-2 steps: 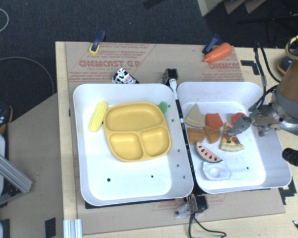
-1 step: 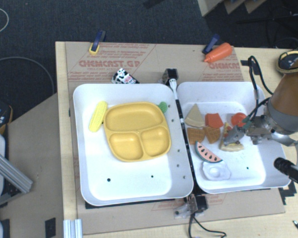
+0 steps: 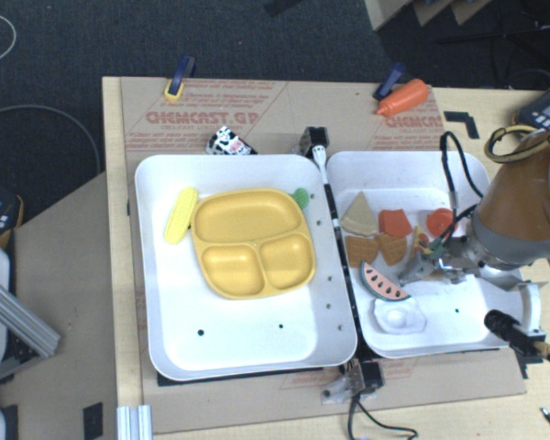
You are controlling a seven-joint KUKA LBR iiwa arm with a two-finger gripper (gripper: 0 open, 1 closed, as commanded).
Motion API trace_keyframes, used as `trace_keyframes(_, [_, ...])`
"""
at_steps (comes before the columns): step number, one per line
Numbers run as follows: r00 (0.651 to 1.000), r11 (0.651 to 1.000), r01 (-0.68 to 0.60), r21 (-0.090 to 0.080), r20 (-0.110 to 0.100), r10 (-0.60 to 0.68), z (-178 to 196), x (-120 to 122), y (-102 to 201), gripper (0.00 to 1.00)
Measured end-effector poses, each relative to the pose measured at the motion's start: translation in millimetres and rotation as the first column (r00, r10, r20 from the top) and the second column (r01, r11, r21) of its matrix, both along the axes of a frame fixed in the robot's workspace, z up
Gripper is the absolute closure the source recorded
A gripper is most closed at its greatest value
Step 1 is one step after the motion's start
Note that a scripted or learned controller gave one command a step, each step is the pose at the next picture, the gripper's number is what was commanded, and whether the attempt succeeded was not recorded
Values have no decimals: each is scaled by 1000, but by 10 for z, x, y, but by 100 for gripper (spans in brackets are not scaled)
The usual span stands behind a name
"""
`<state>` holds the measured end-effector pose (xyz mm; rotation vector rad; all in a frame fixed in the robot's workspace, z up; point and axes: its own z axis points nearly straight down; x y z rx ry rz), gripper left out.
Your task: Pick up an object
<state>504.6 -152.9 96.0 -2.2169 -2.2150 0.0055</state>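
Start at the front of the bench, the edge closest to you. In the right bin (image 3: 467,337), near its front wall, you can see a little white toy (image 3: 399,317) that looks like a fried egg. Just behind it lies a watermelon slice (image 3: 385,283), red with a green rind.

A bit further back, your gripper (image 3: 428,262) is low inside the right bin, in the middle of the toy food. The grey arm (image 3: 522,204) with its orange part reaches in from the right. You cannot tell from here how the gripper is set, because it is small and the toys crowd around it. You cannot tell if it has hold of anything.

Next to the gripper on the left sit some brown bread pieces (image 3: 362,246) and an orange-red block (image 3: 394,223). A red toy (image 3: 439,220) sits just behind the gripper. A tan wedge (image 3: 357,214) lies behind the bread.

In the left bin (image 3: 165,328) you see a yellow divided plate (image 3: 252,241). A yellow corn cob (image 3: 180,214) lies just beside its left side. A small green thing (image 3: 301,197) peeks out at the plate's back right corner.

Far back on the bench, behind the bins, lies a black and white toy (image 3: 229,142), and an orange carrot (image 3: 403,97) further right.
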Motion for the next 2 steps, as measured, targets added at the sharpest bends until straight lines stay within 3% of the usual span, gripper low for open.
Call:
trace_keyframes(1, [1000,1000,-1,-1,3,1,-124,-6,7,0])
trace_keyframes(2, [1000,1000,1,-2,7,-1,-12,-1,2,100])
